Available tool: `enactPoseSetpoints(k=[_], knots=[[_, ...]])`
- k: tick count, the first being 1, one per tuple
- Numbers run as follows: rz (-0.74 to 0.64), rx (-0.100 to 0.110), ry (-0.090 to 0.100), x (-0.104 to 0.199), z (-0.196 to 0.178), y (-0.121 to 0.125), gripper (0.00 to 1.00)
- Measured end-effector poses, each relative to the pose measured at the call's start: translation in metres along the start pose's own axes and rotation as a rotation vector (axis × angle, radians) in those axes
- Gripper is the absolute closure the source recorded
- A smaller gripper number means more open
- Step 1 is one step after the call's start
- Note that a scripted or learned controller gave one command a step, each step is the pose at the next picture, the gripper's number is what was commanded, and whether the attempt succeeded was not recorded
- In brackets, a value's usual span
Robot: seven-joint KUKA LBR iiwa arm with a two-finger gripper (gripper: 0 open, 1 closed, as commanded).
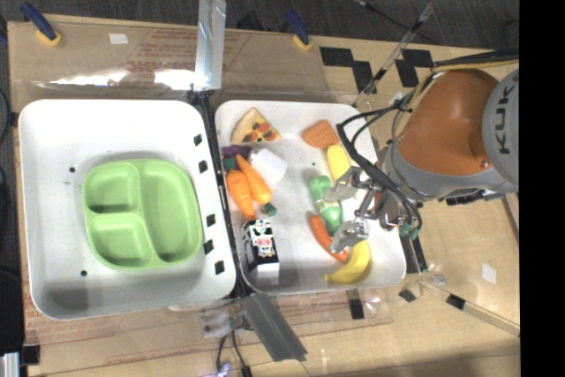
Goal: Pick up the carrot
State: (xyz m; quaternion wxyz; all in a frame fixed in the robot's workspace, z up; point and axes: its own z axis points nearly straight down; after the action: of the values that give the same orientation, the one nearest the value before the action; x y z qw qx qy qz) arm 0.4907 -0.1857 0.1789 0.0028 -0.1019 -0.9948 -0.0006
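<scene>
Two orange carrots (246, 187) lie side by side at the left wall of the right bin (291, 115), green tops toward the front. A smaller carrot (321, 235) lies near the bin's front right, beside a banana (352, 265). My gripper (346, 210) hangs low over the bin's right side, open, one fingertip near a green vegetable (321, 193) and the other just above the small carrot's right end. Nothing sits between the fingers. The arm's orange band (446, 132) covers the bin's right rim.
The right bin also holds a pizza slice (256, 129), an orange wedge (320, 134), a yellow piece (338, 162), a white block (270, 165) and a cow-print carton (260, 246). The left bin (44, 137) holds a green divided plate (141, 213).
</scene>
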Motion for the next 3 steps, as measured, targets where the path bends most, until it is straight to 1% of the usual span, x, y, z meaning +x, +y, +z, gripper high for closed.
enactPoseSetpoints(k=[1, 2, 3], knots=[[-0.285, 0.000, -0.003, 0.020, 0.056, 0.030, 0.00], [-0.195, -0.001, -0.001, 0.007, 0.088, 0.062, 0.00], [-0.204, 0.000, -0.003, 0.006, 0.077, 0.064, 1.00]])
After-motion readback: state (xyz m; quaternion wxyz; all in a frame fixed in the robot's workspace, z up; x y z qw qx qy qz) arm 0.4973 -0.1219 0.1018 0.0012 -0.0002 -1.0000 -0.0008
